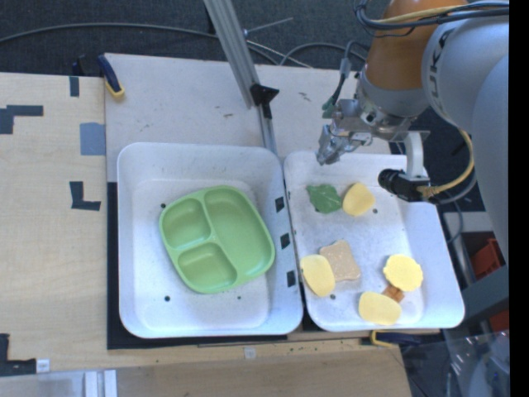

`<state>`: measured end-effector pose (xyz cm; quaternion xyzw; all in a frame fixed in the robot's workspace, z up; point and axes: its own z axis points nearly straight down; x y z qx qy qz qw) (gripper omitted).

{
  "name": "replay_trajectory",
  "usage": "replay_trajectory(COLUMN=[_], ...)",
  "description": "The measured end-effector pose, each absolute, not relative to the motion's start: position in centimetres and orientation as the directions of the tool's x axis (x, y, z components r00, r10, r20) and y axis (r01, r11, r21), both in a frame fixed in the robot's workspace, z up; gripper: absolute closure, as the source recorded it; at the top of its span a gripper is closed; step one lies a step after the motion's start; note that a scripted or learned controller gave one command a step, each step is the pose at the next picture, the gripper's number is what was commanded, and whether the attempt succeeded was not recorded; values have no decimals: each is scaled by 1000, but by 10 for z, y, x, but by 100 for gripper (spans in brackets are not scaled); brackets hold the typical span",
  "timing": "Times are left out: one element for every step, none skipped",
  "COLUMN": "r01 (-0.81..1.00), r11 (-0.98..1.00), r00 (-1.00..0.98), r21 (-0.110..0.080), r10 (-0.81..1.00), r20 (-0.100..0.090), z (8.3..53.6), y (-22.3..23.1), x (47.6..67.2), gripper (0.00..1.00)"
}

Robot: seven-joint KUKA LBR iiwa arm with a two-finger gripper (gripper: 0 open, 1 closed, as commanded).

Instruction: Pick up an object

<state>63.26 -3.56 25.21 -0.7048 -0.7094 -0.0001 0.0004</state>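
From the camera above, looking down on a pale wooden worktop (50,222) with two bins side by side. In the shallow white left bin (124,222), just a light green plastic plate with three parts (216,238), lying flat near the middle. In the shallow white right bin (431,222), lots of small toy food: a dark green crinkly leaf piece (325,198) at the back, touching a round yellow soft piece (358,199) on its right; nearer the front, a flat tan slice of toy bread (340,260) with a second yellow piece (317,275) touching its left side; off to the right, a third yellow piece (403,272) and a fourth yellow piece (379,308), with a small brown bit (393,292) peeking out between them. Above the back edge of the right bin, the grey arm's metal gripper (329,157), pointing down, with nothing seen in it. Open or shut: cannot tell from up here. Probably at the going-down step, with the pick not yet done. Closest thing to grab: the green leaf piece, just in front of the tip and a little below it in this view. To do it well, go a bit forward first, away from the bin wall. Come straight down over the middle of the leaf, not over the spot where it meets the yellow piece. Squeeze gently, since it looks soft and thin. Lift slowly and check that it comes up too.
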Motion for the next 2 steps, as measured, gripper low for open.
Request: replay_trajectory(r01=[1000, 1000], r11=[8, 6], r00=[-8, -6], r21=[-1, -3], r10=[1000, 1000], r20=[1, 1], z=[250, 242], y=[26, 75], x=[642, 636], gripper=[100, 100])
